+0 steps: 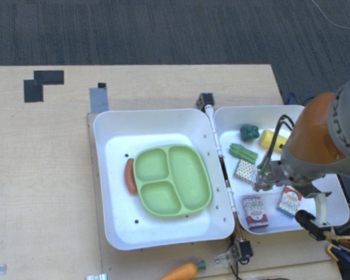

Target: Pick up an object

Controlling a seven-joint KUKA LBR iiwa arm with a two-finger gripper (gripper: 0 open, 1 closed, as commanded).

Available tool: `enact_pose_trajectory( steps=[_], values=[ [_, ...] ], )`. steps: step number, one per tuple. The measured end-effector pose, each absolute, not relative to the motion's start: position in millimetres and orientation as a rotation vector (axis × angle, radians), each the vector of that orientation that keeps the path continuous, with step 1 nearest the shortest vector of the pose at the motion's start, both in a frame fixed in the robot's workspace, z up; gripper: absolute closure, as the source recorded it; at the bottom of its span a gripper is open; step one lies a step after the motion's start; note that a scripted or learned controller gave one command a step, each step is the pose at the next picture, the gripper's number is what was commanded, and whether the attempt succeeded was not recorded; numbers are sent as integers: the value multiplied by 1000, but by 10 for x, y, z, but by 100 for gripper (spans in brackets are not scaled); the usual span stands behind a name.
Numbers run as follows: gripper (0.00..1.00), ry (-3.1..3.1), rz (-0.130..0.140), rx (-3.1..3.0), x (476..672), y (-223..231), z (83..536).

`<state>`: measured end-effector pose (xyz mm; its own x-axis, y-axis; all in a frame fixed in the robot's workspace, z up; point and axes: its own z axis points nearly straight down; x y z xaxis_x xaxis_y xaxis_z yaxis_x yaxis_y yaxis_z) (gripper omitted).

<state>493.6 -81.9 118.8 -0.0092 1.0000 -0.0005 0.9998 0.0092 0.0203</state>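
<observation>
Lying lowest in the frame, outside both bins, a toy carrot (pixel 178 273) rests on the bench near the bottom centre. Next up, in the right bin (pixel 340 216), sit a small red-labelled packet (pixel 254 212) and a white-and-red packet (pixel 290 200); both look light, flat and slightly crinkly, so a pinch across the short edges should suit, though glossy wrap may slip. The gripper (pixel 263 178) hangs just above them at centre right, beside a speckled square packet (pixel 245 171); whether its pincer is spread or pressed together cannot be told, and nothing is seen between it. Further up lie a green ridged piece (pixel 243 152), a yellow item (pixel 272 139) and a dark green lump (pixel 249 131), probably rigid plastic, light, graspable across the narrow width. Left bin (pixel 107 188): green divided plate (pixel 171 180), sausage (pixel 130 176) touching its left rim.
</observation>
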Motion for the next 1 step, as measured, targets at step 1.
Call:
enact_pose_trajectory(
  steps=[1],
  values=[
    [0,2220,22,2202,4935,-819,1188]
  ],
)
